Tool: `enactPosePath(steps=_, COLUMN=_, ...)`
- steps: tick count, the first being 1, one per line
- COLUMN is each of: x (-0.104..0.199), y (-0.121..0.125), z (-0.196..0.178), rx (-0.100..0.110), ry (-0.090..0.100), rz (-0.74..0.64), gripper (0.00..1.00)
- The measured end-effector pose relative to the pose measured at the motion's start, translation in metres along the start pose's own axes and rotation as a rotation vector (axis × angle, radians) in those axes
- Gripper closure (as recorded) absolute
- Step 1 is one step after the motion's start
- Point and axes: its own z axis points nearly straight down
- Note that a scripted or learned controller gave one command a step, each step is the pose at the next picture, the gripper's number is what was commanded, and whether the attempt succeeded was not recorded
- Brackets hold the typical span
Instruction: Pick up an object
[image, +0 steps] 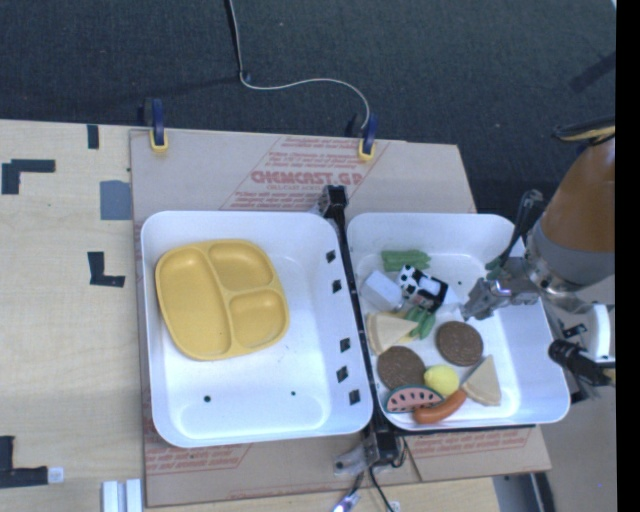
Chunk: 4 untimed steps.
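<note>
the gripper (478, 300) hangs low in the right bin (505, 228); whether it is open or closed i cannot tell. a brown cookie (461, 343) lies just below and left of it, round, so no long axis matters. beyond the cookie sit a toy cow (421, 287), cheese wedge (392, 329), lemon (441, 379). a yellow tray (220, 297) fills the left bin (250, 405) on the cardboard-covered surface (200, 170).

Glossy yellow plastic tray (221, 297), smooth white bins (250, 420), matt cardboard (300, 175).
</note>
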Motion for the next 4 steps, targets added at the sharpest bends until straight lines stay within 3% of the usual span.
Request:
enactPosePath(steps=1, x=0.032, y=0.051, z=0.080, rx=-0.013, ry=-0.003, rz=0.000, gripper=0.00)
enactPosePath(steps=2, x=0.076, y=0.103, z=0.105, rx=0.007, ry=-0.001, rz=-0.003, gripper=0.00)
enactPosePath(steps=3, x=0.071, y=0.134, z=0.109, rx=0.074, ry=0.012, rz=0.001, gripper=0.00)
enactPosePath(steps=4, x=0.021, y=0.135, z=0.108, rx=0.071, ry=0.030, rz=0.000, gripper=0.00)
